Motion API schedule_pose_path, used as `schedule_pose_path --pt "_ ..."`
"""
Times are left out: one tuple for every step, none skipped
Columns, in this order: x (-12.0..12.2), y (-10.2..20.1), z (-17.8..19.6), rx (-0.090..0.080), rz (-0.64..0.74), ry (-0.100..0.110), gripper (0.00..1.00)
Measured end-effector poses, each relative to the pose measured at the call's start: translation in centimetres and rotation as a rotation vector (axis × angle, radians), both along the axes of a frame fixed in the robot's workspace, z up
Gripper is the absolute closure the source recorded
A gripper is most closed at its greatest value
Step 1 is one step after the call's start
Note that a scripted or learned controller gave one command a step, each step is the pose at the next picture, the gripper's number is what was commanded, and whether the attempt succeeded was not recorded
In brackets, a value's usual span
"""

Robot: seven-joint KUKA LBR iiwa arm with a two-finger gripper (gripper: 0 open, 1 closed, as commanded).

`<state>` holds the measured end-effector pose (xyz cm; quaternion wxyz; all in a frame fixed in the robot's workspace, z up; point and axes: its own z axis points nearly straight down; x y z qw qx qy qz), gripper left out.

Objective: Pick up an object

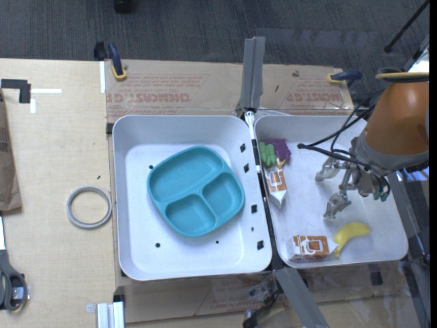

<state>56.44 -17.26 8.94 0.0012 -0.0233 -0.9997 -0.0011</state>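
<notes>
My gripper (333,191) hangs over the middle of the right bin (382,251), fingers spread apart with nothing between them. Just below it lies a yellow banana (351,236), and beside that an orange and white carton (311,247) near the bin's front edge. A white and orange carton (276,185) lies along the bin's left wall, under a purple and green bunch of grapes (274,152). The grey arm with its orange band (403,118) comes in from the right.
The left bin (136,244) holds a teal divided plate (196,190). A grey divider post (252,74) stands between the bins at the back. A tape ring (89,206) lies on the bench at left.
</notes>
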Motion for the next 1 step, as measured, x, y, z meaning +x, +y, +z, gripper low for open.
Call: schedule_pose_path --pt "-1.41 5.76 -0.11 0.0 -0.061 0.003 0.0"
